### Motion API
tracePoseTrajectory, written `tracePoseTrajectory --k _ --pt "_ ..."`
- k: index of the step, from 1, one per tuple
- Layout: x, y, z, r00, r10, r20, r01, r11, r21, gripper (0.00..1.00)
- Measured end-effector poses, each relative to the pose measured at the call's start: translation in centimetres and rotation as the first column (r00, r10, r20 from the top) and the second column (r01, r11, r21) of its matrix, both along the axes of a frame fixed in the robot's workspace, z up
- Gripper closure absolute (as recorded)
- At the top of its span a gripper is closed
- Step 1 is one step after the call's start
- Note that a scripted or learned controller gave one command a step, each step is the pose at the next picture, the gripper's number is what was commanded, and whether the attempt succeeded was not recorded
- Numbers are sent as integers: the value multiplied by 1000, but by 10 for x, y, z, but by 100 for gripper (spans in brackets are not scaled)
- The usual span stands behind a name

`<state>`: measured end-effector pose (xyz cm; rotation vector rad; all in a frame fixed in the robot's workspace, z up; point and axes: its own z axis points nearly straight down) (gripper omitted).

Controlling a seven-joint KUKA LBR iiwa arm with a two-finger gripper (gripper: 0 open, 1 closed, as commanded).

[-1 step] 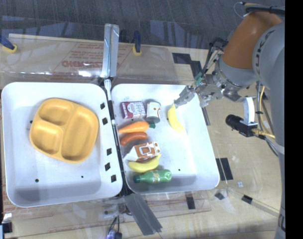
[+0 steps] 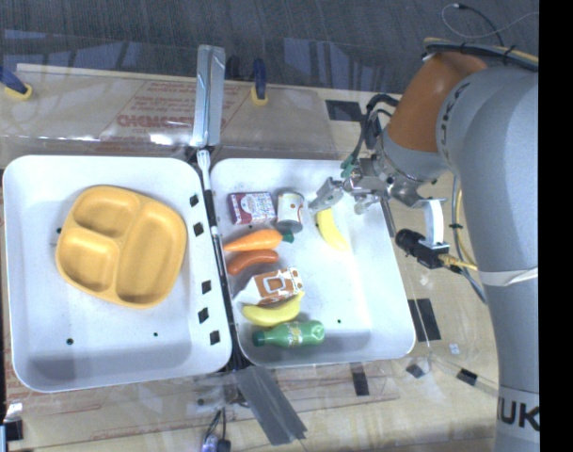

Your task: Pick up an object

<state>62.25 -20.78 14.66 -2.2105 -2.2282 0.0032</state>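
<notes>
End effector (image 2: 341,192) hovers over the right bin (image 2: 380,299), just above a small banana (image 2: 331,230); its open-or-closed state cannot be told.

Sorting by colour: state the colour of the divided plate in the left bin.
Yellow: the divided plastic plate, clearest in the camera view.

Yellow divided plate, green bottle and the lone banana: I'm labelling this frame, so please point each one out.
yellow divided plate (image 2: 121,245): camera view, on the ridge between its compartments.
green bottle (image 2: 291,334): camera view, on the middle of its body.
lone banana (image 2: 331,230): camera view, on its mid-length.
</notes>
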Motion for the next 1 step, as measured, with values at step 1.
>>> tracePoseTrajectory --k 1 --pt "2 0 -55 998 61 0 -61 998 1 0"
